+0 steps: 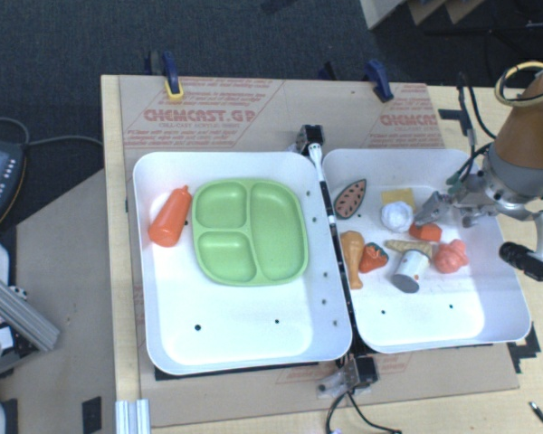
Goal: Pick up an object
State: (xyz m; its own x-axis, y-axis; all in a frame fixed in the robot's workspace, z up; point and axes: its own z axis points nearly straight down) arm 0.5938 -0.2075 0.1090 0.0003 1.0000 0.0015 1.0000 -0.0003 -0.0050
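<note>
Gripper [437, 208]: low over upper part of the right bin [498, 328], arm coming in from the right edge; finger spread cannot tell, tips blur into the clutter, nothing seen clamped between them.
Arm: orange band [528, 134] and grey wrist partly cut off at the frame's right side.
Hard to read: small orange-red item [425, 232] just below the tips, touching or apart cannot tell; what it is, unclear.
Pick candidates near tool: white round cap-like piece [396, 215] just left of the tips; pale yellow flat piece [398, 197] behind it; pinkish-red lump [450, 256] below and slightly right; grey-white cylinder [409, 270] lying tilted further below; tan stick [407, 246] between cylinder and the orange-red item.
Further left of tool: red strawberry-like piece [372, 258], orange carrot shape [352, 256] along the bin's left wall, brown oval with stripes [349, 198] up by the divider.
Left bin [235, 333]: well away from tool; green divided plate [251, 231] in it, orange bottle [170, 216] just beside the plate's left edge.
Crowding: items packed close around the tips, several touching.
Open room: lower half of right bin bare; right strip under the wrist bare.
Edges: clamps [171, 78] on the bench's far edge.
</note>
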